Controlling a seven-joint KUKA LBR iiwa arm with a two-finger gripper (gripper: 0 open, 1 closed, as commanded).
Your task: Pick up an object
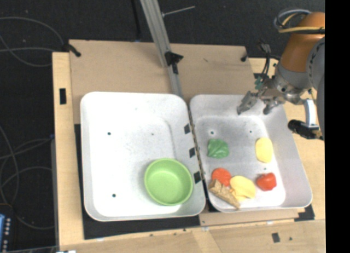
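My gripper [256, 107] hangs open over the back edge of the right bin [240, 123], its two fingers spread with nothing between them. Below it in that bin lie a green leafy piece [217, 149], a pale yellow piece [264, 150], a red piece [267, 182], an orange-red piece [220, 174], a yellow piece [243, 187] and a tan wedge [223, 193]. All of them sit well in front of the gripper, toward the bin's near half.
The left bin [126, 131] holds a green bowl [168, 181] in its near right corner. A grey metal post [158, 33] slants up from between the bins. The arm's orange band [302, 38] stands at the right behind the right bin.
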